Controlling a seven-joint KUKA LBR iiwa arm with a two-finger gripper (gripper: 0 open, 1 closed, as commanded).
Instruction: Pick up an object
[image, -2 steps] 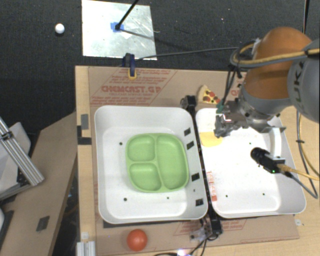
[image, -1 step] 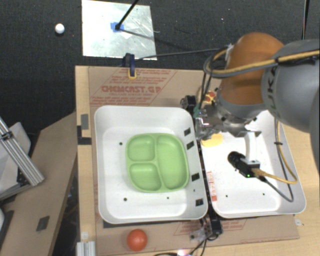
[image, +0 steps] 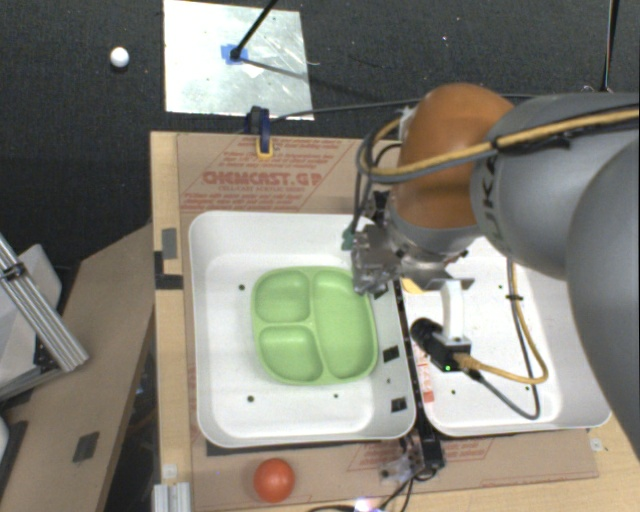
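Green three-compartment plastic tray (image: 312, 325) sits flat in left white bin (image: 215, 300), just below-left of tool (image: 368, 268). Tool at tray's upper-right rim; can't tell its state. Not lifted yet.

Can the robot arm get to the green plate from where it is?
Probably yes. The gripper hangs right over the upper right edge of the green plate, which lies alone in the left bin, with nothing on top of it.

A single fixed camera looked down at a slant from above the bench (image: 170, 300), close enough that both white bins (image: 215, 330) filled most of the frame. The arm (image: 560, 170) entered from the right.
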